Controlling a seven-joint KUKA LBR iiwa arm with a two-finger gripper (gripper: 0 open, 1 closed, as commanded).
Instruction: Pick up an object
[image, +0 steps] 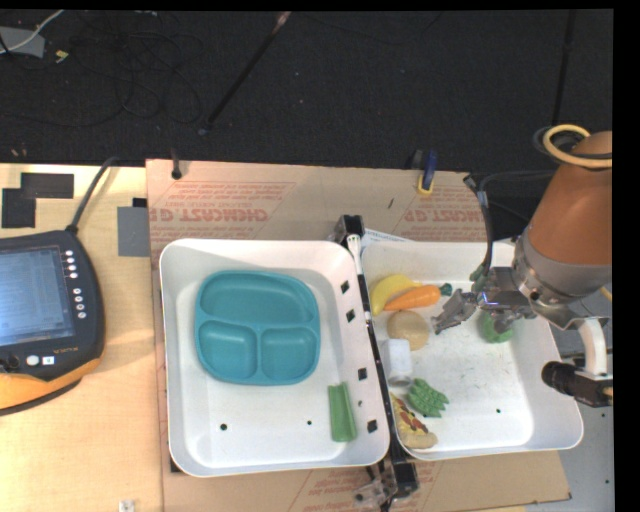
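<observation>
Single grey arm with orange band enters from the right; its two-finger gripper (462, 308) sits low over the right shallow white bin (540, 425). The dark fingers look spread apart with nothing visible between them.

Candidate objects lie along that bin's left side: a yellow banana-shaped toy (388, 288) touching an orange carrot-shaped toy (418, 297), a round tan piece (407, 328) just below them, a small white block (399, 356), a green leafy-looking toy (428, 397), and a flat multicoloured item (413, 425) near the front corner. A small green object (495, 327) sits beside the wrist, partly hidden.

The left shallow white bin (190, 420) holds a teal three-compartment plate (258, 326) and a green stick-shaped piece (341, 412).

Brown cardboard sheet (250, 205) under the bins carries red print, inverted; not legible. A black handheld control tablet (45, 305) lies at far left.
</observation>
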